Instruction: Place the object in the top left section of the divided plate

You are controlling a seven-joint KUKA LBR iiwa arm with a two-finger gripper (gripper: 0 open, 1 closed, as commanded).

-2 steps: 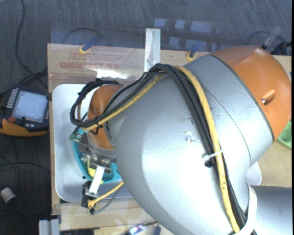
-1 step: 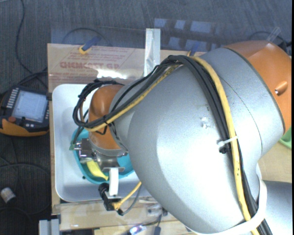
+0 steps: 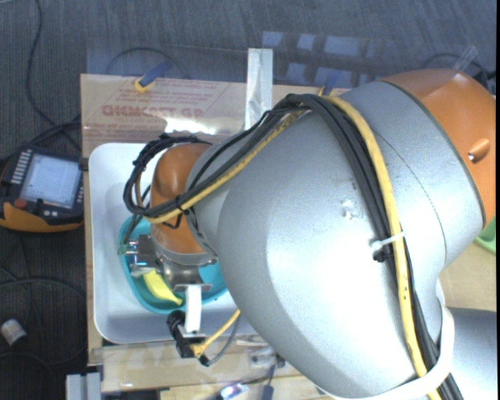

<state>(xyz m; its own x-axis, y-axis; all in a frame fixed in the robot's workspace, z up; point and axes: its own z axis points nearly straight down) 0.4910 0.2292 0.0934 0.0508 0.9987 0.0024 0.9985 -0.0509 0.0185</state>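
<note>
My gripper [image 3: 162, 265] hangs over the teal plate [image 3: 133, 223] | yellow object [image 3: 157, 287] just below it | fingers hidden, I cannot tell | white bin [image 3: 108, 307] underneath

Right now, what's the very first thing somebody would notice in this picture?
The huge grey robot arm fills the middle and right, with black and yellow cables running along it. Its orange wrist band dips into the left white bin, where the end effector hangs over a teal divided plate with a yellow object on it. A control pendant lies on the floor at far left.
</note>
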